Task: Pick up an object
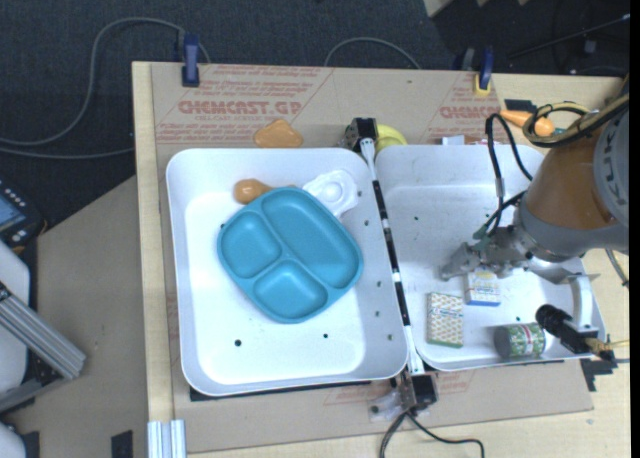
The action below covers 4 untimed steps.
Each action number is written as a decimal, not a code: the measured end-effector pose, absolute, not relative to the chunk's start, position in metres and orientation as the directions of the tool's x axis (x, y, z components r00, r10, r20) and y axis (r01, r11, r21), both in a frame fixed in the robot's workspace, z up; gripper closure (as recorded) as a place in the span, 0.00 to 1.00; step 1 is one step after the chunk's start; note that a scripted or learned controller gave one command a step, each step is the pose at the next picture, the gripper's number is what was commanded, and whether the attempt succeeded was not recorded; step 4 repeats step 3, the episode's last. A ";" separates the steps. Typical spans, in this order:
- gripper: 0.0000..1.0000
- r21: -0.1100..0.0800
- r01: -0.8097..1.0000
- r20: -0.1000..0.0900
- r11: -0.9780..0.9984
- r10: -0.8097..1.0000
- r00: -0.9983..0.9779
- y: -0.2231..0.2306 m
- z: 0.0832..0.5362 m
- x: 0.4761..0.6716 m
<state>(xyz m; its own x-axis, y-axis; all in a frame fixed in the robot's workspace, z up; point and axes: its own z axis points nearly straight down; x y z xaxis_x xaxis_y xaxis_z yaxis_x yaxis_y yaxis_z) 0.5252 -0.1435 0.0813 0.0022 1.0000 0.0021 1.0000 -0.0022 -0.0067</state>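
Overhead, gripper (478, 258) is seen low in right bin (440, 171), metal fingers hidden in clutter; open or closed cannot be told. Just below gripper, small flat box (484, 289) lies, long axis roughly vertical in view. Beside box, speckled rectangular packet (445, 319) and green-labelled cylindrical can (521, 340), lying on its side, axis horizontal. Left bin (200, 276) holds glossy blue three-compartment plate (289, 253), orange lump (250, 190), white plastic piece (331, 189).

Slanted overhead view of 2 bins (200, 276)

Even overhead light, soft shadows, mild glare on white bins (200, 276); slightly soft focus throughout.
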 end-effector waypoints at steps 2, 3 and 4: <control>0.00 -0.003 1.000 0.004 0.003 1.000 -0.003 -0.162 0.200 0.518; 0.00 -0.009 1.000 0.004 0.004 1.000 -0.004 -0.133 0.106 0.545; 0.00 -0.009 1.000 0.004 0.004 1.000 -0.004 -0.133 0.106 0.545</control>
